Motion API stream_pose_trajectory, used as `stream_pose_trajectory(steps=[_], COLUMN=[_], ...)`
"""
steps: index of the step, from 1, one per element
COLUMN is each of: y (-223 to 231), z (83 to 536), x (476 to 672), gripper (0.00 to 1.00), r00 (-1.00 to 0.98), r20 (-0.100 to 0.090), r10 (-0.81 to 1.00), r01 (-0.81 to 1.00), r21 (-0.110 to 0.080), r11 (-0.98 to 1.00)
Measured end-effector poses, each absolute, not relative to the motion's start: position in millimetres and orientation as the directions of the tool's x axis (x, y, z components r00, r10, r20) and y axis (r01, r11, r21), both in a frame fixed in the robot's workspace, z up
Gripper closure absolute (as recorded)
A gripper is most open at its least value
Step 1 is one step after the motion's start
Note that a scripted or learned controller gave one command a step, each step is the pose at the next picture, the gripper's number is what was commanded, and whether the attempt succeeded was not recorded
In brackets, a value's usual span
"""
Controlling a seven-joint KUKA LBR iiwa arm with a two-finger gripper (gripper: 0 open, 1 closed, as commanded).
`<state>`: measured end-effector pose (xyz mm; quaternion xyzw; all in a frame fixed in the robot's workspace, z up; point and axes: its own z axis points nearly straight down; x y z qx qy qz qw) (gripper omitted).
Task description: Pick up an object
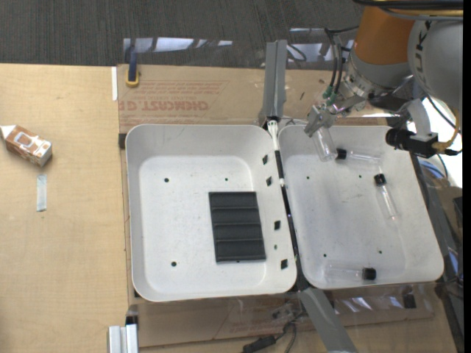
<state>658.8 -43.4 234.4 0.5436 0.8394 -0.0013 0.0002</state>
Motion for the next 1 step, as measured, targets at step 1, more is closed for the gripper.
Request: stream_pose_trajectory(steps=[1], y=[-38.5], z=[234.1], x=[657.0], gripper=[1.0], r00=[-0.418], r20=[-0.001], r10=[0.909], r01=[0.909], r21=[-0.003], r11=[0.418])
